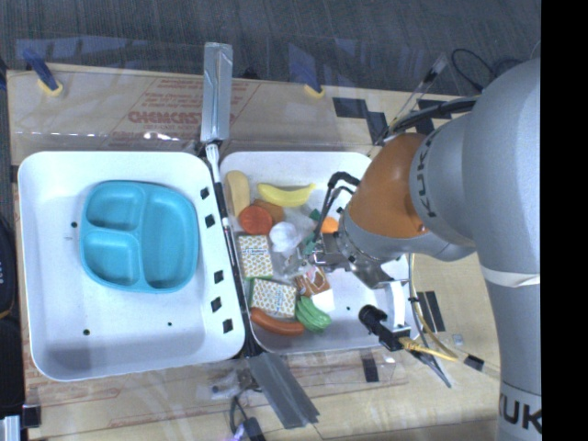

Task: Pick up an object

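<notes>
The right bin (344,168) holds a heap of toy food. A yellow banana (283,193) lies at the back beside a pale yellow piece (239,191). In front of them sit a red-orange round piece (255,219) and a clear bottle (283,239). Two patterned packets (255,255) (274,297) lie along the left wall. A green piece (314,315) and a red sausage (276,324) rest at the front. My gripper (317,263) is down in the heap's middle, over a small brown box (319,285). The wrist hides what lies under it.
The left bin (37,274) bears a blue divided plate (140,235). A metal bar (217,90) stands up at the back between the bins. The arm's orange band (390,200) and grey body cover the right bin's right side. Cables (432,338) lie at the front right.
</notes>
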Robot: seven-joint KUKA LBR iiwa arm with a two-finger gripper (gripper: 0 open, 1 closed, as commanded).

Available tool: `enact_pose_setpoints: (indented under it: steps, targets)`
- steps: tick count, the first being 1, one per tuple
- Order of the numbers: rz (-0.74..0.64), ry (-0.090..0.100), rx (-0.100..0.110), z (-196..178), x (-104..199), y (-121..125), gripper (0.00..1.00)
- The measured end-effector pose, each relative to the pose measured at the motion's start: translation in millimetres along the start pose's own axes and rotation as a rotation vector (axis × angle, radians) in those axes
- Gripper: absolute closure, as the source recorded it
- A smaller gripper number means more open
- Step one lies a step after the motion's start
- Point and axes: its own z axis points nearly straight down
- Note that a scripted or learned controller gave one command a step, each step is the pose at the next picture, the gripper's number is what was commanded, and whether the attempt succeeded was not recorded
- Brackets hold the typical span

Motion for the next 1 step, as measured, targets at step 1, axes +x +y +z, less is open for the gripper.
enact_pose_setpoints:
  steps: [1]
  targets:
    - [0.073,0.001,-0.002,-114.8,19.0,93.6,1.00]
